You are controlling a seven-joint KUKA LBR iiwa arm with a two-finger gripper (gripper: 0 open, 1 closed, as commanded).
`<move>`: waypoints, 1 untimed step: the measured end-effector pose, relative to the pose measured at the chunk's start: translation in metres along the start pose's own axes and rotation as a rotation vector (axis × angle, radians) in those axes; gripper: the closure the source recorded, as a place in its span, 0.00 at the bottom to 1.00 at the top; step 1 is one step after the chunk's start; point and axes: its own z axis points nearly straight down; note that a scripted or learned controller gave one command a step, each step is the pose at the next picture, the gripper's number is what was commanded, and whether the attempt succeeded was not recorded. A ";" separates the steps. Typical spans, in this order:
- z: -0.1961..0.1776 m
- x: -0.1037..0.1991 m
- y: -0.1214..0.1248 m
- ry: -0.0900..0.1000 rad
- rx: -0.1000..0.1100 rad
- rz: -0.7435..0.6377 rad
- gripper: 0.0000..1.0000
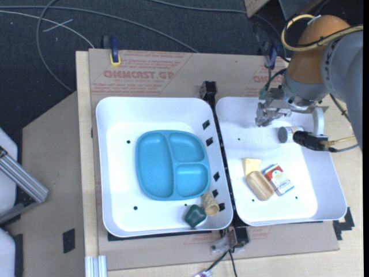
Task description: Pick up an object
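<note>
My gripper [266,119] hangs over the far left part of the right bin [314,180], with nothing seen in it. Nearer the front of that bin lie a small yellow block [251,165], a tan rounded piece [259,186] and a red, white and blue box [278,179], close together and well apart from the gripper. In the left bin [112,154] a blue divided plate [173,164] lies flat in the middle. A dark green object [195,214] and a small tan object [211,203] sit at that bin's front right corner.
A divider with black clips [212,146] runs between the two bins. The bins stand on a cardboard-covered bench [144,71]. Grey cables [63,16] lie on the dark floor beyond it.
</note>
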 end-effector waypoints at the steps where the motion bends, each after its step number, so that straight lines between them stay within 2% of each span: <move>1: -0.064 0.005 0.003 -0.001 -0.006 -0.001 1.00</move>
